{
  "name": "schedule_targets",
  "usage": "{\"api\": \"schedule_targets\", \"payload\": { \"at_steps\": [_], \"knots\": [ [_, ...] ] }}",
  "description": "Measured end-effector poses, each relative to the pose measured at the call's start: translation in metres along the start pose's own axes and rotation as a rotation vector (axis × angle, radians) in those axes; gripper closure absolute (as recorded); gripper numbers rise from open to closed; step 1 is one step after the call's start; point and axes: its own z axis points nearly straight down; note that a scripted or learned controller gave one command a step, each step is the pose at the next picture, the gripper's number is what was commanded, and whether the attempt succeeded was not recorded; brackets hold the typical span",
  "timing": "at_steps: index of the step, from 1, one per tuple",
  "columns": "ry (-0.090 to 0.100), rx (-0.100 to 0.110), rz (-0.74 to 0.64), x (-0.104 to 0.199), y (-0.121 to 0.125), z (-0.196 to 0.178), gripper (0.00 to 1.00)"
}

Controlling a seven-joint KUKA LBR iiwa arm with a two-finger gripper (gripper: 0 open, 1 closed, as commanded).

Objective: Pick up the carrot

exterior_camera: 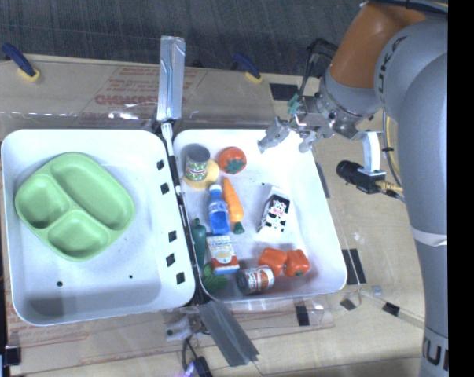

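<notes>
In the right bin [325, 210], toward its left-middle, the carrot [233, 203] lay flat, thick end toward the far rim, green tip pointing at the near rim. A blue bottle [218, 210] sat just beside it on the left, touching or nearly so. That was the tight side.

The gripper [288, 134] hung above the bin's far right corner, well apart from the carrot, fingers spread and holding nothing.

Judged best approach: travel left and toward the near rim, turn the wrist so the fingers straddle the carrot across its width, descend at mid-length. One finger would have to slip between carrot and bottle; risk of nudging the bottle or pinching both.

Around it: a tomato [231, 160] just past the thick end, a small can [196, 166] left of that, a cow-print carton [275, 213] to the right with a clear gap. Nearer the front rim were a red pepper [284, 261], a tipped can [257, 280], and a green bottle [200, 243] along the left wall. None covered the carrot.

The left bin [32, 305] held a green divided plate [74, 204].
</notes>
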Motion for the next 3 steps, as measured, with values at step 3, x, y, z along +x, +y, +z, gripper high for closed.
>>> {"api": "schedule_targets", "payload": {
  "at_steps": [3],
  "knots": [
    [0.000, -0.001, -0.223, 0.066, -0.038, 0.139, 0.00]
  ]
}}
